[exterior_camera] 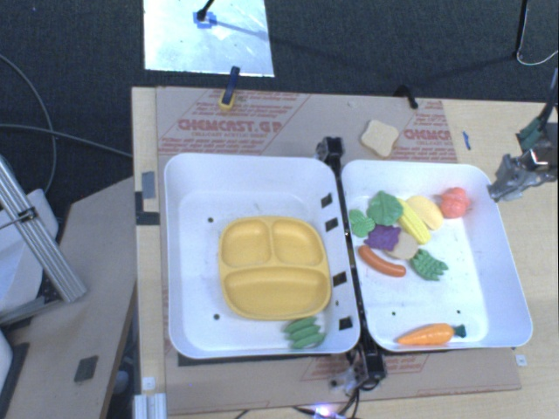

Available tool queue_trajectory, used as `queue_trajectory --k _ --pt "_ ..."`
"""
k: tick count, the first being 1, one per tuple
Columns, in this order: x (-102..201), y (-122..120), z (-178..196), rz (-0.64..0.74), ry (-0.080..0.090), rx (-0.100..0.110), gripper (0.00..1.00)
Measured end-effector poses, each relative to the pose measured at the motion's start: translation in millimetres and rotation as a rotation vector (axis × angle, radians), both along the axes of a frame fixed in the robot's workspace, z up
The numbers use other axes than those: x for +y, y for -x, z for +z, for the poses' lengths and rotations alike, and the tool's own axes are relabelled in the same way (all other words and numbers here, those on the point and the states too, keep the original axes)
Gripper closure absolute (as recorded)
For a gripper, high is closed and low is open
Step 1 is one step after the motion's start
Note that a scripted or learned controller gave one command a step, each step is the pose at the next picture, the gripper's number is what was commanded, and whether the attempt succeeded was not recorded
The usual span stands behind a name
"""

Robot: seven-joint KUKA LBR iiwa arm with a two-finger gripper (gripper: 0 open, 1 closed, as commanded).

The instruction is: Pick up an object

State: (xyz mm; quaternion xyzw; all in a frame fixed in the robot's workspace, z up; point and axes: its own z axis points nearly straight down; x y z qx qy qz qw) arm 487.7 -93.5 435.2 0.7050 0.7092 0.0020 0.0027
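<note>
The right bin [502, 260] holds a cluster of toy foods: a red tomato [454, 202], a yellow corn cob [417, 217], green lettuce [384, 208], a purple piece [383, 236], a red sausage [383, 262], a green leafy piece [429, 265] and an orange carrot [427, 334] near the front edge. My gripper [511, 184] hovers at the bin's far right rim, to the right of the tomato and apart from it. Nothing shows between its fingers.
The left bin [188, 260] carries a yellow divided plate [273, 266] and a green pea pod [302, 332] at its front. A slice of toy bread [380, 137] lies on the cardboard behind the bins. A metal sheet [208, 24] sits at the back.
</note>
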Motion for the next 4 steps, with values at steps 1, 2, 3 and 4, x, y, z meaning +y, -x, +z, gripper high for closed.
queue_trajectory --k 1,2,3,4 --pt "0 -1 11 0.003 0.001 -0.004 1.00" --pt "0 -2 22 0.006 0.001 -0.008 1.00" --pt "-110 2 75 -0.014 0.006 -0.002 1.00" --pt "-104 0 84 0.000 0.003 -0.002 1.00"
